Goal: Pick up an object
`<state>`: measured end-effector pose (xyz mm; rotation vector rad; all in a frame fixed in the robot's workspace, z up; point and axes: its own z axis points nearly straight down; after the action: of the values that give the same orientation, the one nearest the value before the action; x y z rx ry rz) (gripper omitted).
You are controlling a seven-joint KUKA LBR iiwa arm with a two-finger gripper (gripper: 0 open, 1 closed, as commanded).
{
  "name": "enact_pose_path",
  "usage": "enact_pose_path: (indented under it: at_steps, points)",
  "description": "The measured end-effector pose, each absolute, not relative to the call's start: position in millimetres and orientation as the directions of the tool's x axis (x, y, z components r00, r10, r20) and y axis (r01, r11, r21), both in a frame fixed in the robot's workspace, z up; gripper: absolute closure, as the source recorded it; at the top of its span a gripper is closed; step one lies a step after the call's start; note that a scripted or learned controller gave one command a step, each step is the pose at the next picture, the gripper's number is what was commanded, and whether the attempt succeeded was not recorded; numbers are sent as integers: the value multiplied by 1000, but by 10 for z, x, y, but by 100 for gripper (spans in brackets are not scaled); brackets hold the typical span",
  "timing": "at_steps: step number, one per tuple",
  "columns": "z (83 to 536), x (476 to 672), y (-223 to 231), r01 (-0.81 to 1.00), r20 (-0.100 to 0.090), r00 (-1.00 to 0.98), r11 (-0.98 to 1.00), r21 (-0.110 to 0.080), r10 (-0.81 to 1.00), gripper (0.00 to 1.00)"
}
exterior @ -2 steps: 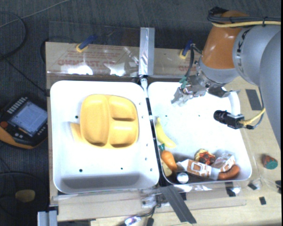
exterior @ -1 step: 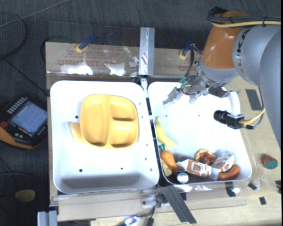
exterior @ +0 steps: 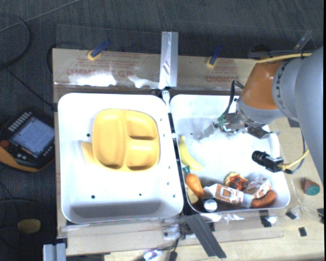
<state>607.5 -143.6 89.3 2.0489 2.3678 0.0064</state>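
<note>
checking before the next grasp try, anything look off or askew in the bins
The yellow divided tray in the left bin sits tilted, overlapping a yellow piece at its left edge. Right bin's items are crowded along its near edge.

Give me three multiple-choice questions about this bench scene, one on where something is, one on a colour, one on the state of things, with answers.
1. Where does the divided tray lie?
A. In the left bin
B. In the right bin
C. On the floor

2. What colour is the divided tray?
A. Blue
B. Yellow
C. Black

3. How does the carrot lie in the right bin?
A. Held up between the fingers
B. On the bin floor near its lower left corner
C. On top of the tray

Answers:
1. A, the tray rests on the floor of the left bin.
2. B, its whole surface shows yellow.
3. B, it lies low by the banana, while the gripper hangs over the upper part of the bin, apart from it.
</note>
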Motion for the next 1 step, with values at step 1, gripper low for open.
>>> enact_pose_path:
  at_steps: [1]
  points:
    - [997, 6088, -1424, 989, -3, -144, 144, 13, 990, 100]
